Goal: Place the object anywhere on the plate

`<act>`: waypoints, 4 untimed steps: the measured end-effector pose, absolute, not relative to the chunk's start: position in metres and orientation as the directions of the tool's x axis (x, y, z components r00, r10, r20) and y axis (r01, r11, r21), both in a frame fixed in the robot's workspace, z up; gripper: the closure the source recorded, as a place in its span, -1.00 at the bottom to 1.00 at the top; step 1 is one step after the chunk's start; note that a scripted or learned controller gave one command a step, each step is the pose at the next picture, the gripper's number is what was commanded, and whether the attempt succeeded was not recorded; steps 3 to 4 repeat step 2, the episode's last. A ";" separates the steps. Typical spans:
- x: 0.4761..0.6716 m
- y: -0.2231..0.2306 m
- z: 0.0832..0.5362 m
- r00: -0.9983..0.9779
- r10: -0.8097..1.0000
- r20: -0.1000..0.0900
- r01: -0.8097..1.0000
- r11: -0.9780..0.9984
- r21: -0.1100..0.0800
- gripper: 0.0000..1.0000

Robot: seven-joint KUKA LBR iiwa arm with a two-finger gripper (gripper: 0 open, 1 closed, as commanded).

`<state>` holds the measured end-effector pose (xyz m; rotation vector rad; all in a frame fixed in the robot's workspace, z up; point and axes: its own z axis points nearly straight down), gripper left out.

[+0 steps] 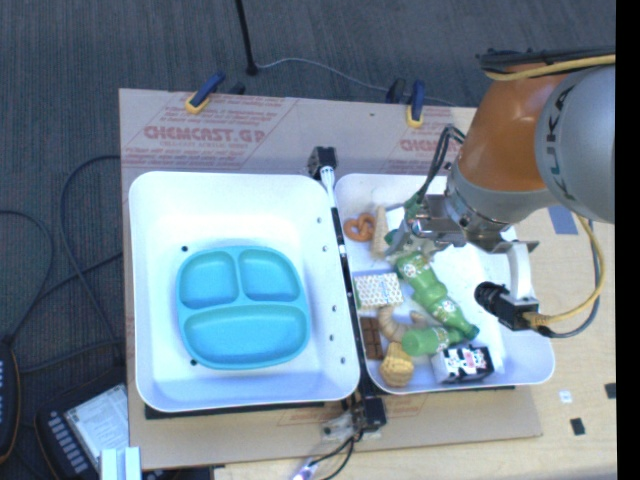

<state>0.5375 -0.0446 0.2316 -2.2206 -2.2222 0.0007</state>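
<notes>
A blue three-compartment plate (242,305) lies in the left white bin (160,208), with nothing on it. My gripper (405,230) is down over the upper part of the right bin (530,368), just above a green toy vegetable (428,290) and next to a brown pretzel (358,228). The arm's grey wrist and orange band hide the bin's upper right part.
The right bin also holds a white checkered block (378,290), a chocolate bar piece (371,336), a tan cookie-like piece (397,365), a second green piece (432,340) and a black-and-white toy (466,362). A ridge (340,268) separates the two bins. A black cable connector (502,303) hangs at the right.
</notes>
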 end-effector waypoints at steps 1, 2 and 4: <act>0.577 0.013 0.197 -0.001 1.000 0.000 1.000 0.001 -0.002 1.00; 0.577 0.012 0.197 -0.001 1.000 -0.001 1.000 0.001 -0.001 -1.00; 0.577 0.012 0.197 -0.001 1.000 -0.001 1.000 0.001 -0.001 -1.00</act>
